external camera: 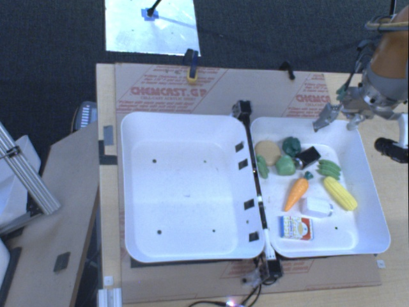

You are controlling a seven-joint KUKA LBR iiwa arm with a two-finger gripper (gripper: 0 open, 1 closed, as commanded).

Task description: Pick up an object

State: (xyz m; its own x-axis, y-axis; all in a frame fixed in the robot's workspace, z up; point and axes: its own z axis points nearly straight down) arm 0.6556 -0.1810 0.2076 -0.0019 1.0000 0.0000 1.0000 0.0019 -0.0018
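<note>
Two shallow white plastic bins sit side by side on a pale wooden bench (70,171) over a printed cardboard sheet (211,85), joined by a black hinged strip (250,165). The left bin (137,171) has a smooth, matte floor marked with a few small dark dots. The right bin (367,178) carries a cluster of toy items: a tan rounded potato-like lump (268,151) at its far left, a dark green knobbly piece (292,146) just beside it, a lighter green rounded vegetable (285,165) near those, a small black block (309,156), a green ridged pod-shaped piece (330,168), a yellow corn cob with textured kernels (340,193), an orange tapered carrot with a green top (295,192), a small white block (317,206) next to the carrot, and a flat printed card box (296,227) at the near side. The robot's hand (339,117), grey metal below an orange band, hangs over the far right corner of the right bin, its two fingers spread apart with nothing between them, well apart from the toys.
</note>
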